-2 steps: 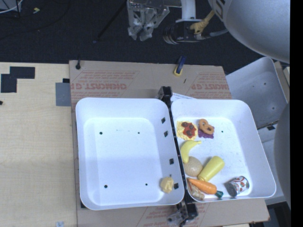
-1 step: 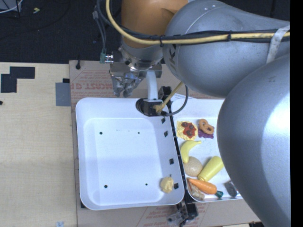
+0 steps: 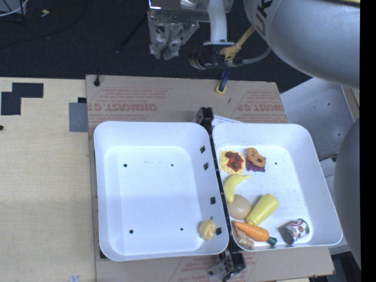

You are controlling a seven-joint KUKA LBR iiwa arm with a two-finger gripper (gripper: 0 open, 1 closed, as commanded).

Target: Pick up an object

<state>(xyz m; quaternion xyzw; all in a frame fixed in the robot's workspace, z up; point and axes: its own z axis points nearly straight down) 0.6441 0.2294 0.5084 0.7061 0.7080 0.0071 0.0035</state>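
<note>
- Carrot (image 3: 252, 231) is seen lying at the right bin's (image 3: 320, 175) near edge, beside a potato (image 3: 239, 207).
- Gripper (image 3: 167, 46) is raised beyond both bins; nothing is seen held, and whether it is spread cannot be told.

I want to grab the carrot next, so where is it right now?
The carrot lies in the right bin, near its front edge, just below the potato and the yellow bottle, left of the small can.
</note>
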